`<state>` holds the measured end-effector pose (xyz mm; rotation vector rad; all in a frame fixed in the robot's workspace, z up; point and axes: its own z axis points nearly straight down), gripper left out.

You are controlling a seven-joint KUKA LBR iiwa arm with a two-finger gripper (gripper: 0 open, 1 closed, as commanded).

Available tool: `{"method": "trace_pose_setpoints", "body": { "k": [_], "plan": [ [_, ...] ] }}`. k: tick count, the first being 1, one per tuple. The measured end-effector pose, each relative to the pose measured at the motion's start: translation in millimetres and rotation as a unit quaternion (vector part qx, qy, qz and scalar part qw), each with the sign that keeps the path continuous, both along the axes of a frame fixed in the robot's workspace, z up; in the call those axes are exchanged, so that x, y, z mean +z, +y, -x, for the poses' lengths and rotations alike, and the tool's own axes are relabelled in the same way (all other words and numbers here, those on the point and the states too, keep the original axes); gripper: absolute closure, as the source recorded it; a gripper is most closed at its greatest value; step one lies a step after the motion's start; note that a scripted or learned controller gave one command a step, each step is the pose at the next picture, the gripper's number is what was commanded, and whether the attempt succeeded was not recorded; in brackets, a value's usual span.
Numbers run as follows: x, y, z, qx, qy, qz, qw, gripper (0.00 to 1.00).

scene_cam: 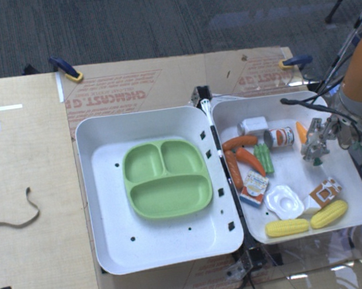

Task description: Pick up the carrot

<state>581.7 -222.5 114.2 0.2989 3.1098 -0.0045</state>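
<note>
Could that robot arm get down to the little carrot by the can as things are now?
Probably yes. The gripper hangs over the right bin, close beside the small carrot, which lies near the can. Nothing lies on top of the carrot, though the can beside it leaves little room on that side.

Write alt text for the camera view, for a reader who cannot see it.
The arm's hand hovers over the right bin, beside a small carrot near the back and apart from it. That bin also holds a can, more toy carrots, a green pod and two corn cobs; the left bin holds a green divided plate.
</note>
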Motion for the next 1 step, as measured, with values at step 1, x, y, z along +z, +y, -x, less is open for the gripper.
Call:
{"method": "trace_pose_setpoints", "body": {
  "k": [1],
  "plan": [
    [64.7,0.5,-0.2,-0.125,0.005,-0.0025,0.9921,1.00]
  ]
}}
